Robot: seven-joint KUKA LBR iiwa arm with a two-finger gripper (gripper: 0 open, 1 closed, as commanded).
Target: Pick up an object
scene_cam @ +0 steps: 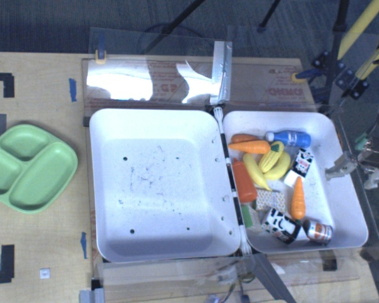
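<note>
- Camera view: two white bins sat side by side on the bench; the left bin (155,182) carried only faint scuffs and a few dark dots.
- The right bin (347,213) held a heap crowded against its left wall and near edge.
- Far end of the heap: a blue bottle (289,138) lying flat, an orange carrot (249,147) just beside it, yellow bananas (270,163) touching both.
- An orange-red block (244,180) lay along the left wall; a second carrot (297,199) pointed toward the near edge.
- Near edge: a black-and-white patterned piece (282,225), partly buried and hard to identify, beside a tipped can (319,232).
- Gripper (352,165): pale metal parts at the bin's right edge, blurred and cut by the frame; jaw state could not be told, nothing seen between them.
- A green divided plate (30,167) sat near the bench's left edge.
</note>
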